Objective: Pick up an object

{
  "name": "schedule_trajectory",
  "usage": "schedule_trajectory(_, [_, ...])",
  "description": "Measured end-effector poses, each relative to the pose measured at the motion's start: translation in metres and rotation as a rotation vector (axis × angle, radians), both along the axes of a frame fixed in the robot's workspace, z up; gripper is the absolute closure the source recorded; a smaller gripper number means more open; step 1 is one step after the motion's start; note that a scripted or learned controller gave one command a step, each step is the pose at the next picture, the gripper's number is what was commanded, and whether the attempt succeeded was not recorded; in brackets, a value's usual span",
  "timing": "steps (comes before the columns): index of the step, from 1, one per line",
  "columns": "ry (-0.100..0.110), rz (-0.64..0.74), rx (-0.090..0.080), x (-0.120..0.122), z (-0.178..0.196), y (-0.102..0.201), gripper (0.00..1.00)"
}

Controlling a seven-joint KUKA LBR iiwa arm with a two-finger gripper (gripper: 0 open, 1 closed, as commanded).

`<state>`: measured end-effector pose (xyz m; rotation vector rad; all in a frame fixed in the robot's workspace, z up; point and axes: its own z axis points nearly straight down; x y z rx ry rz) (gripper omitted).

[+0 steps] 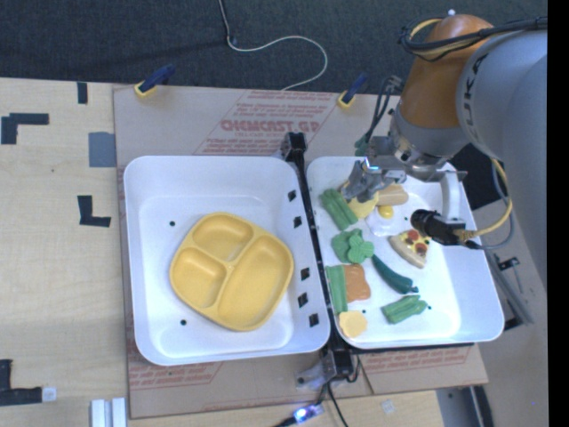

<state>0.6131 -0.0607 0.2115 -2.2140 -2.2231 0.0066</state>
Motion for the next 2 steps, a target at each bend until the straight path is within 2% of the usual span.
schedule_trajectory(1, [-0.002, -0.002, 0.0, -0.0042, 0.0199, -0.0023, 1.0])
schedule_trajectory(2, [0.0, -0.003, 0.0, -0.0001, 0.0182, -0.0113, 1.0])
